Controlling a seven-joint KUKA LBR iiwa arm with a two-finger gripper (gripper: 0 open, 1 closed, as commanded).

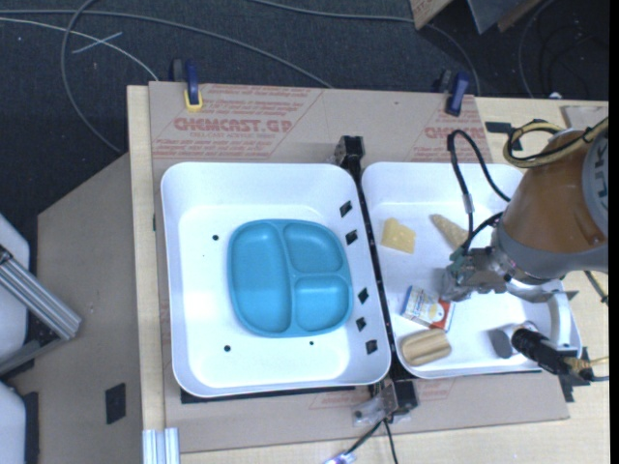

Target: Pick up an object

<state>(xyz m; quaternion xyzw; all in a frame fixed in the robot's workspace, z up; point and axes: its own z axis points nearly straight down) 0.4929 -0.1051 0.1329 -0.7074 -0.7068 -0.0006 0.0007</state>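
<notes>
While claw [462, 280] hangs low in right bin [484, 177], grip state unclear; centre over red-white packet [424, 306] before closing.

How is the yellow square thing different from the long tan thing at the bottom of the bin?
The yellow cheese-like square is flat with corners, while the tan bread-roll shape is long and rounded. The square is pale yellow; the roll is light brown. The square lies in the upper part of the right bin, the roll near its front edge. Both lie in that bin, left of the gripper.
</notes>
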